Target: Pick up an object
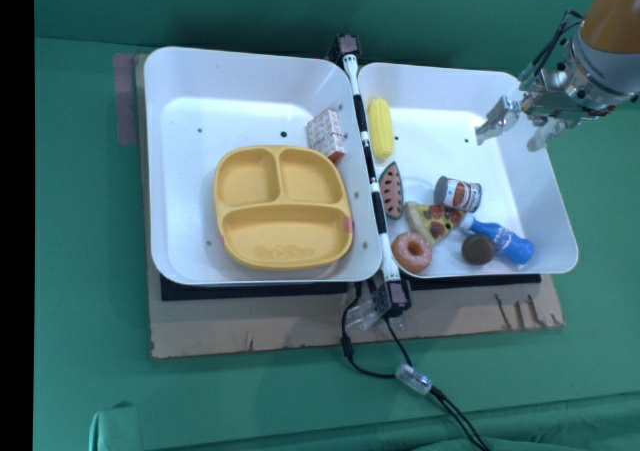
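Overhead, the two-finger gripper [516, 129] hangs above the far right corner of the right-hand shallow white bin [545, 201], its fingers spread apart with nothing between them. Well below it on that bin's floor lie a yellow corn cob [380, 127], a watermelon slice [391, 189], a small striped can [457, 193], a pizza slice [431, 220], a pink-glazed doughnut [411, 252], a brown round piece [477, 249] and a blue bottle [499, 239]. The left white bin [190, 89] holds a yellow three-compartment plastic plate [283, 206] and a small patterned carton [325, 132] just beyond it.
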Tool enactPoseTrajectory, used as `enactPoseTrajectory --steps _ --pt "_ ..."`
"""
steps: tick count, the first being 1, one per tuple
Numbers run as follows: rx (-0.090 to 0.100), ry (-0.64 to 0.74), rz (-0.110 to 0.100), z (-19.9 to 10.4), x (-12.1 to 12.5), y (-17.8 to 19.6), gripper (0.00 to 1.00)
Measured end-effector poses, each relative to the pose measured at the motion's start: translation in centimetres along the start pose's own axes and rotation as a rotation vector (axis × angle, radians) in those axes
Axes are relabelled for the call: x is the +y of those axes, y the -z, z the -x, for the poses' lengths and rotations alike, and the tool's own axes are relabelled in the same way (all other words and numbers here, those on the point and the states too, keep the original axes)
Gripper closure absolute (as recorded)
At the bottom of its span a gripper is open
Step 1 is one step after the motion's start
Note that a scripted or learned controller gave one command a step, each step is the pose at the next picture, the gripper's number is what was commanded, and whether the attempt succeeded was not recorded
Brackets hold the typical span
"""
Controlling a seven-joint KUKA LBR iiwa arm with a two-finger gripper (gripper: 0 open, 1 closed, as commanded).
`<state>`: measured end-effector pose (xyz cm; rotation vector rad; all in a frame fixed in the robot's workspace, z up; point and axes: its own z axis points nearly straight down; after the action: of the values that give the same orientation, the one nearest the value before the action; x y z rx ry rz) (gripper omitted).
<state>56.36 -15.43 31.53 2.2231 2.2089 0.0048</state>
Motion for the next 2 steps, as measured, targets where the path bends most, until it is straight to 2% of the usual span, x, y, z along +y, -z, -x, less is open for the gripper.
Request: enactPoseTrajectory --steps 1,2 --pt "-0.005 0.000 0.012 -3.2 1.5 -12.7 0.00" --pt "-0.004 0.001 0.014 -5.8 1.5 -12.7 0.00"
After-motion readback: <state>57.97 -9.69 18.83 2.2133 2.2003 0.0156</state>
